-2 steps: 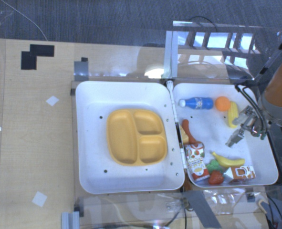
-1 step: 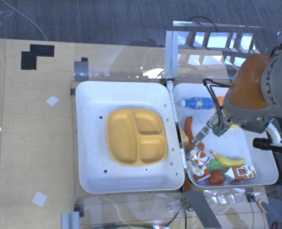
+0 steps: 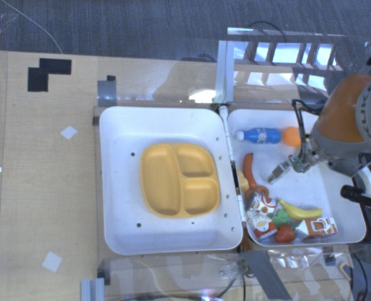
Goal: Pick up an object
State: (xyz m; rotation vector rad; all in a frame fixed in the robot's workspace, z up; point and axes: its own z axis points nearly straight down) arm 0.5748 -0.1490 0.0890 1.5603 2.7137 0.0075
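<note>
Pincer (image 3: 279, 172) over rt bin (image 3: 354, 231), toys (image 3: 285, 218).

Arm (image 3: 354, 121) at right of frame: grey casing w/ a broad orange band, rounded shape. Thin black cable runs along its left side. Slim metallic gripper (image 3: 276, 173) at the end, w/ greenish bits near the wrist.

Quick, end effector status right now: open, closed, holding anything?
End effector: low over the right bin, nothing visibly held; open or closed cannot be told from this view.
</note>
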